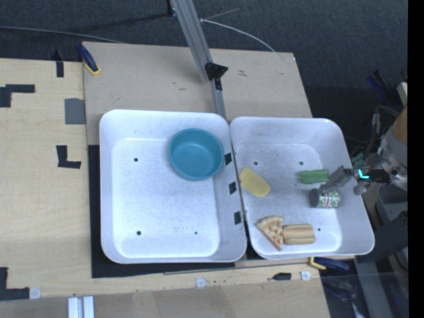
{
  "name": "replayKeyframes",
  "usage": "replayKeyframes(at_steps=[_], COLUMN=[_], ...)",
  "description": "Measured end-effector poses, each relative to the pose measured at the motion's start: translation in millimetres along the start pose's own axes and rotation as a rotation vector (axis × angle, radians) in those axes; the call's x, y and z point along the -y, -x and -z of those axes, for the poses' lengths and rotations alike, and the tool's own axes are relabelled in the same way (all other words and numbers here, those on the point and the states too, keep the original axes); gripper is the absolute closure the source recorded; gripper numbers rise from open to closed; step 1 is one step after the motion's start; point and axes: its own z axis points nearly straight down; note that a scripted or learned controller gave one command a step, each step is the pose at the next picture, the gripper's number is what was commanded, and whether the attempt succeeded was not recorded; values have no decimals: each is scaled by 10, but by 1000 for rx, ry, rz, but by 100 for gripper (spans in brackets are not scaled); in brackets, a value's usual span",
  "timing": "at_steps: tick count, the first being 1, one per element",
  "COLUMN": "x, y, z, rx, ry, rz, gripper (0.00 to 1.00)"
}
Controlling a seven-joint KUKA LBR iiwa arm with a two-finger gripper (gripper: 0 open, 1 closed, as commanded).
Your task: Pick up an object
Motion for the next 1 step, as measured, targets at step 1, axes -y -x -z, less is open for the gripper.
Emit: replayKeyframes(at_steps=[1], x=[-2], y=[0], z=[2], rx=[0], ry=[1], rz=[0], gripper=[0])
